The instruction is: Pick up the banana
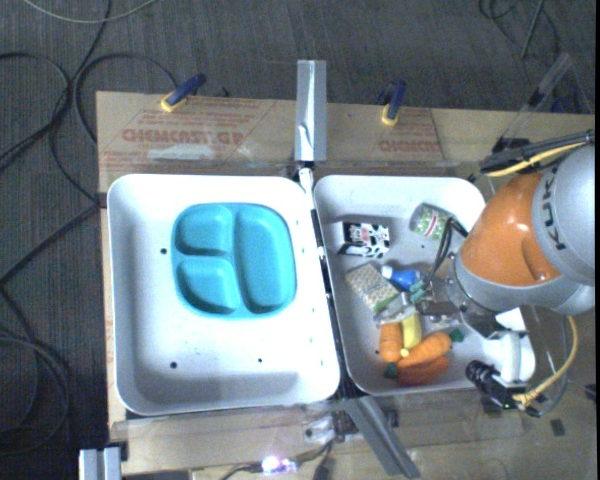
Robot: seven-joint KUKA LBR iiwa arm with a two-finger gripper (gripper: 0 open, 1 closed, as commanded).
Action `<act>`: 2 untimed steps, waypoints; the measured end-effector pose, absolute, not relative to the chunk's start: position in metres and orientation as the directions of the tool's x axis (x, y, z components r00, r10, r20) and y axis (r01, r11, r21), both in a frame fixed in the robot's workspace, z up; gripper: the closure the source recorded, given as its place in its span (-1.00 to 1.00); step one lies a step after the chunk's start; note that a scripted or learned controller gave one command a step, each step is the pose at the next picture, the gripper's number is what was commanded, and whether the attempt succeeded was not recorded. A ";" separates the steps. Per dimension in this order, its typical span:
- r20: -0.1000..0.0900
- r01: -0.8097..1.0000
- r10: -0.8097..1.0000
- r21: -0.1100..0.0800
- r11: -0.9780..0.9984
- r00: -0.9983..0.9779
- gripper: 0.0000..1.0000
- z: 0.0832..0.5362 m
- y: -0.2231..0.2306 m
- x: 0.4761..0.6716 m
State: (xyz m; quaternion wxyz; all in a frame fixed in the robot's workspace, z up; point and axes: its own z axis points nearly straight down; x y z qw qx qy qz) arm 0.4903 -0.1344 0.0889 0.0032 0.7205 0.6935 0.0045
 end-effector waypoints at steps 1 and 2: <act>-0.004 0.998 0.999 0.012 -0.054 0.054 -1.00 0.089 -0.199 0.533; -0.008 0.965 0.965 0.010 0.261 -0.261 -1.00 0.089 -0.154 0.518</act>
